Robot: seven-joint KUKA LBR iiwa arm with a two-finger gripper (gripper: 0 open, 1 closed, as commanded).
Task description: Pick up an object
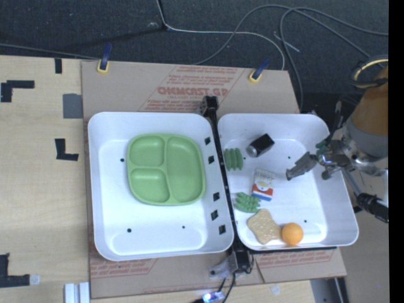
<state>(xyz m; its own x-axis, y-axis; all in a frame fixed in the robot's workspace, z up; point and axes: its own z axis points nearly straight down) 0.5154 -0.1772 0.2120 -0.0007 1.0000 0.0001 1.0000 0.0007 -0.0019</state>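
Observation:
The right bin (pixel 328 134) holds several small objects. A black cylinder (pixel 260 145) lies near its back. A green ridged piece (pixel 235 159) sits by the left wall, and a white, red and blue carton (pixel 263 187) lies mid-bin. Toward the front are a green leafy toy (pixel 245 201), a tan bread slice (pixel 263 226) and an orange ball (pixel 291 233). My gripper (pixel 312 169) hangs over the right side of this bin, to the right of the carton and above the ball. It is open with nothing between its fingers.
The left bin (pixel 104 188) holds a green divided plate (pixel 167 169). A black divider (pixel 218 169) runs between the two bins. Cables (pixel 265 17) trail across the dark floor behind the bench. The arm's orange band (pixel 372 109) sits at the right.

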